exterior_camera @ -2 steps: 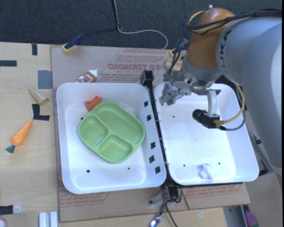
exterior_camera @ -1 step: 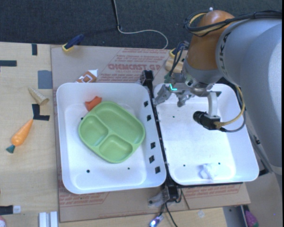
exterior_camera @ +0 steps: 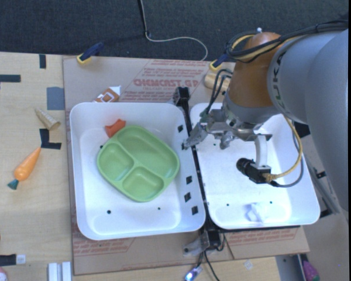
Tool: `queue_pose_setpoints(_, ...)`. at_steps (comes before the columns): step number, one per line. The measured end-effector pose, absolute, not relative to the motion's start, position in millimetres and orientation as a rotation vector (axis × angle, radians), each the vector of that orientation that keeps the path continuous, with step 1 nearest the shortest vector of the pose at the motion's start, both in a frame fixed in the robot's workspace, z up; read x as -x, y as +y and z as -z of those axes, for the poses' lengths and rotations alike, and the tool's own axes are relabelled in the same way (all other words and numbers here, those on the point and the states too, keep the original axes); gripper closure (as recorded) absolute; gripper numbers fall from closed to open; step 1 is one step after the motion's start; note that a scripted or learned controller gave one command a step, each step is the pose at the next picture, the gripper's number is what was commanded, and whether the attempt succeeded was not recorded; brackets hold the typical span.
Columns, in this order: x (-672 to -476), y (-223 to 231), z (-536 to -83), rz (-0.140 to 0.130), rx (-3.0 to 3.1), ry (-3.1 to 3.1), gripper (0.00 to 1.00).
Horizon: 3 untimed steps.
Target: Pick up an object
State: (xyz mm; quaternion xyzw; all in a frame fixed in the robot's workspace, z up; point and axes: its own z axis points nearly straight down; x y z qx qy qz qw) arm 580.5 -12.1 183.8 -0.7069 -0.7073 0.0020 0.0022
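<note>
Camera view from above: the gripper (exterior_camera: 194, 138) hangs low over the divide between the two white bins, and I cannot tell how it is set. A green divided plate (exterior_camera: 138, 163) lies in the left bin (exterior_camera: 88, 215), an orange piece (exterior_camera: 114, 126) poking out at its far edge. A small clear object (exterior_camera: 253, 212) rests in the right bin (exterior_camera: 304, 209).

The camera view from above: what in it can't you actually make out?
- Gripper: fingers too small and dark to judge.
- Orange piece in the left bin: mostly hidden under the green tray.
- Right bin: far part covered by the arm.
- Clear item: too faint to identify.
</note>
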Motion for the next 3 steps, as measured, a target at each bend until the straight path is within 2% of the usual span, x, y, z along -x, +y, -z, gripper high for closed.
queue_pose_setpoints(1, -582.6, -13, -193, -0.004, 2.218, -2.221, 1.0)
queue_pose_setpoints(2, -505.5, -36, -327, 0.009, 2.228, -2.223, 1.0)
queue_pose_setpoints(3, -528.6, 91, -419, 0.017, 2.205, -2.243, 1.0)
